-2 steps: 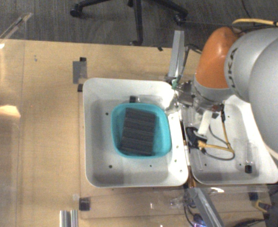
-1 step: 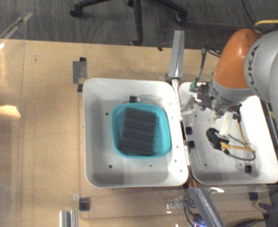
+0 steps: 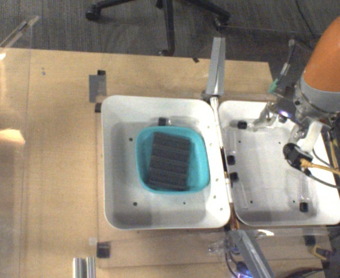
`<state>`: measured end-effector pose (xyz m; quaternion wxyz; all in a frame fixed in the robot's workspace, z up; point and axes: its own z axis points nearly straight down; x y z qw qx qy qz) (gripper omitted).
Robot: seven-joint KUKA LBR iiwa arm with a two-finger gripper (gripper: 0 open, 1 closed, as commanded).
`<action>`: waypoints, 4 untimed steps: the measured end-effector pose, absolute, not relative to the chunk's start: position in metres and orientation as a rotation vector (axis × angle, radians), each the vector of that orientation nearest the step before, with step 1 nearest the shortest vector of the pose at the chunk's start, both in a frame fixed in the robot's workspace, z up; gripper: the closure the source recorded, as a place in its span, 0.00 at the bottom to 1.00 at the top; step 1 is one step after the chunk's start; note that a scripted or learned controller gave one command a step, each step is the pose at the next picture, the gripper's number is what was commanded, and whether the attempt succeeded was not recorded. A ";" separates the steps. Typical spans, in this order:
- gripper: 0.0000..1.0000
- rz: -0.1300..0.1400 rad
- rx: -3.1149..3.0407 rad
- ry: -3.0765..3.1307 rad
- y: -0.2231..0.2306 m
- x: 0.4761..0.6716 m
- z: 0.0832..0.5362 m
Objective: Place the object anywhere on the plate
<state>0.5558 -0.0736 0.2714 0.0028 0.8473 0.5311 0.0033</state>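
Observation:
A turquoise square plate (image 3: 200, 155) lies in the middle of the left white bin (image 3: 117, 172). On it rests a dark grey ribbed rectangular object (image 3: 168, 161), flat and well inside the plate's rim. The arm, with its orange band (image 3: 332, 57), hangs over the upper right part of the right bin (image 3: 262, 207). Its gripper (image 3: 275, 116) is over that bin's far edge, well to the right of the plate and apart from the object.
A metal divider post (image 3: 216, 68) rises between the two bins at the back. Black cables and a yellow-tipped connector (image 3: 309, 164) hang by the arm over the right bin. The wooden bench (image 3: 42, 155) stretches left; an office chair base (image 3: 164, 4) stands behind it.

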 end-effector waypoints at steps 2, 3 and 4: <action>0.00 0.019 2.799 1.402 -0.100 0.654 0.416; 0.00 0.017 2.885 1.214 -0.169 0.648 0.437; 0.00 0.016 2.963 1.015 -0.194 0.593 0.437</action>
